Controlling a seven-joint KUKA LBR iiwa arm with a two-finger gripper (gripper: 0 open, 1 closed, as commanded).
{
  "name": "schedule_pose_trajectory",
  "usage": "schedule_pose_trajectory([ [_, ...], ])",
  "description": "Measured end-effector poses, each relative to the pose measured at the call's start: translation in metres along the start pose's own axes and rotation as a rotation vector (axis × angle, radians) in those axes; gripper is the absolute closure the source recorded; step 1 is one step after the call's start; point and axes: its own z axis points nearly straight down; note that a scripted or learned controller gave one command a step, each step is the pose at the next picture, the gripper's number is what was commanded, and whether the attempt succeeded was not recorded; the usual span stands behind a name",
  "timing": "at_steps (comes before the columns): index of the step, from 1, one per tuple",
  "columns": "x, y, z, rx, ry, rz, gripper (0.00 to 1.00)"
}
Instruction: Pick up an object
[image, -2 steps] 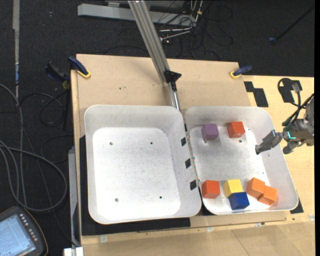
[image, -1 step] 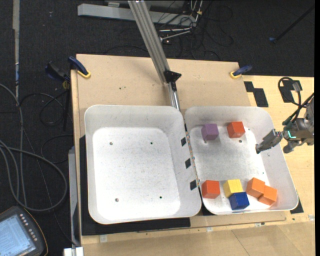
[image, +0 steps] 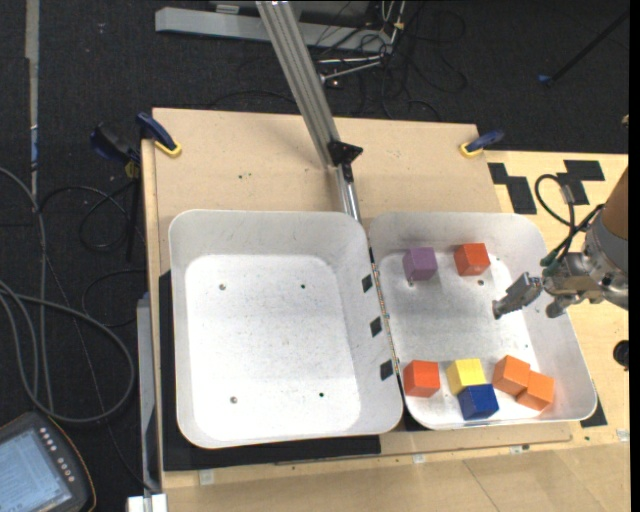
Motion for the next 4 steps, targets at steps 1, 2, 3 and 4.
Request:
schedule_pose_trajectory([
  [1,0.005,0.000,0.064,0.002,0.001,0.000,0.00],
  [2,0.010,0.008,0.122,0.001,0.001,-0.001,0.00],
  [3,0.009,0.009,0.108,-0.007,-0.001,0.000,1.00],
  [4,0.013,0.020,0.051,-0.012,-0.003,-0.004,1.00],
])
